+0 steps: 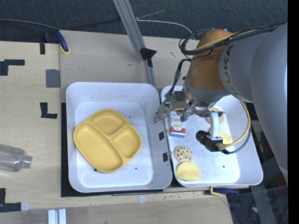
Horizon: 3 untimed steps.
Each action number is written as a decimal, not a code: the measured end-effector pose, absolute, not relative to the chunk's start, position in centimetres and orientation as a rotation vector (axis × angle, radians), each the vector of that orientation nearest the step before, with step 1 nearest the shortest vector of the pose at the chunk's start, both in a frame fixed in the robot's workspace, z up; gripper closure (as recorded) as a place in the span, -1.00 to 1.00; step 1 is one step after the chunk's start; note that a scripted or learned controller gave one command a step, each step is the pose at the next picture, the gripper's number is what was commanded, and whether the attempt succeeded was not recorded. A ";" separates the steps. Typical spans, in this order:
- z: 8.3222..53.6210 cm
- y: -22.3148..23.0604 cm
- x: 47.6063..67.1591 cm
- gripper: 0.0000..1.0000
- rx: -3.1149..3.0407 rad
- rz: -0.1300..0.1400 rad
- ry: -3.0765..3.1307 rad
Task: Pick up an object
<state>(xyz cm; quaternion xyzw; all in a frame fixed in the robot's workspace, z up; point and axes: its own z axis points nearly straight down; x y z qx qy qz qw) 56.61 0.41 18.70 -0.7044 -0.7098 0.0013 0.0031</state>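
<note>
My gripper [175, 112] hangs over the left part of the right bin [243, 169], its fingers spread open above a small white carton with a red and blue label [177, 129]. Nothing is between the fingers. Below the carton lie a round chocolate-chip cookie [182, 153] and a pale yellow oval piece [188, 171]. Another yellow piece [225, 137] peeks out beside the arm's black fitting, partly hidden. In the left bin [79, 97] rests a yellow divided plate [107, 139].
The arm's grey body and orange band [210, 55] cover the right bin's upper half. A metal pole [132, 27] slants down to the bins' top edge. A clear plastic bottle [13, 157] lies on the bench at far left.
</note>
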 end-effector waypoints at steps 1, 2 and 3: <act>18.8 -0.1 56.7 -1.00 -2.218 0.003 -2.222; 18.8 1.0 60.7 -1.00 -2.218 -0.002 -2.225; 19.8 1.0 60.5 1.00 -2.215 0.001 -2.223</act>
